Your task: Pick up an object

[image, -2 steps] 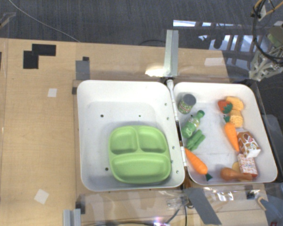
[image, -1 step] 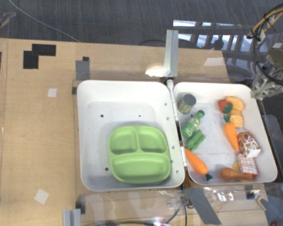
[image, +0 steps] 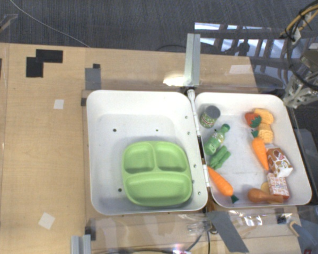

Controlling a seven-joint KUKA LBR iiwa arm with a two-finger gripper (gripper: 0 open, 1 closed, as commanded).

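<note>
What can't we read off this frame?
- Gripper: camera view, at the right edge beside the right bin; finger state unreadable.
- Carton: print too small.
- Can: label too small.
- Item at the bin's front wall: partly under the carton, identity unclear.

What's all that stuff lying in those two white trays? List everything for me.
bins: 2, white, side by side on the bench
plate: 1, green, divided, left bin
can: 1, green with grey lid, right bin, far left corner
bottle: 1, green, below the can
carrots: 2, orange, right bin, one centre-right, one at the near left
carton: 1, red and white, near right
gripper: 1, grey, beyond the right bin's far right corner
</note>
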